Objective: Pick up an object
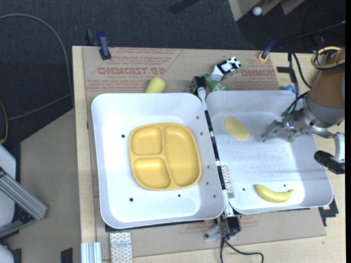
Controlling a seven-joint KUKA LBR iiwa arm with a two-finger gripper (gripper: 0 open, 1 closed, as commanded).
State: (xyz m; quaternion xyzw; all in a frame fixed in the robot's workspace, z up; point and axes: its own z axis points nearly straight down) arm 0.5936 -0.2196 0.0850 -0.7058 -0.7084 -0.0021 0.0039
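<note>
A pale yellow oval piece [237, 128] lies in the upper left part of the right bin [307, 196]. A small yellow banana [273, 193] rests near that bin's front edge. My gripper [281, 134] hangs over the upper middle of the right bin, just right of the oval piece and apart from it. Its fingers are spread open with nothing between them. The grey arm with its orange band [327, 89] comes in from the right.
The left bin [109, 163] holds a yellow divided plate [164, 156]. Behind the bins, on the cardboard bench, lie a yellow item [156, 85] and a black-and-white toy [227, 66]. Blue clamps [102, 44] grip the back edge.
</note>
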